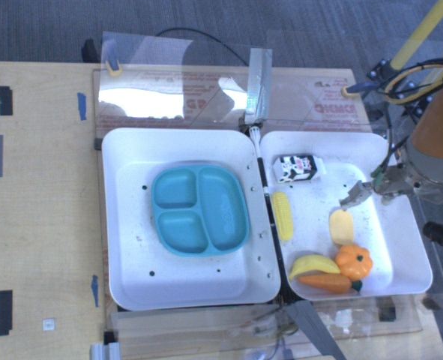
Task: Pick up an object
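Currently: hand (358, 193) low over right bin (412, 223), reaching in from that bin's right side, just above and beside a pale yellow rounded piece (342, 227) (likely toy food, potato-like). Cannot tell whether open or shut; nothing seen gripped.

Nearest candidate for pickup: the pale yellow piece, lying flat on bin floor, apart from the wall. Judged light, hollow plastic, stiff, smooth and somewhat slippery; best taken across the narrow waist, squarely, so it does not squirt out.

Other options in same bin: corn cob (282, 215) along the left wall (ridged surface, better grip, but wall crowds one side); small cow-print milk carton (295, 168) near the back, boxy, flat faces, easy to pinch; cluster at the front of banana (314, 264), carrot (327, 281) and small orange pumpkin (354, 262), touching one another, awkward to isolate.

Left bin (124, 201) carries a blue divided plate (201, 209), broad and shallow, poor for a pinch except at the rim.
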You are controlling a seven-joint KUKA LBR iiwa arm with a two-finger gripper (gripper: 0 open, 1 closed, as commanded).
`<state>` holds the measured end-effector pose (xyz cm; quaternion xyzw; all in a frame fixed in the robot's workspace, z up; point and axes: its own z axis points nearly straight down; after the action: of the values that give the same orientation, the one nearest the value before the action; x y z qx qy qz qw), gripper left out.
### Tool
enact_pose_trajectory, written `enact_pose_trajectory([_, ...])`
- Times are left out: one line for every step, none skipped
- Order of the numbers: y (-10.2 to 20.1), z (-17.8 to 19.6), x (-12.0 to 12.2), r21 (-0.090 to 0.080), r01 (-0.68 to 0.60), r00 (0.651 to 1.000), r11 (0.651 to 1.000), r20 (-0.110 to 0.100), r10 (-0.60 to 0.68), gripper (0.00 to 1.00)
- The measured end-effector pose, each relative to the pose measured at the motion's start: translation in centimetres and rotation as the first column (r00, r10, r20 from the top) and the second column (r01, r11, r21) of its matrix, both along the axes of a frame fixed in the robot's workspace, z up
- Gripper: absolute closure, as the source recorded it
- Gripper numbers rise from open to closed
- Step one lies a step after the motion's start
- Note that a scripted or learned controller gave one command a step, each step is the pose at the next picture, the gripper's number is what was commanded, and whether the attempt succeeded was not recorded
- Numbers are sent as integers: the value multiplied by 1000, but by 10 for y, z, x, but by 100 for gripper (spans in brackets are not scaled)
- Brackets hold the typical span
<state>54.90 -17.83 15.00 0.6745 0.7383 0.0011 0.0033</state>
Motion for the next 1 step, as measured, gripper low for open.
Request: enact_pose_trajectory([-3,-63,8,3,109,994,994,-3,-109,0])
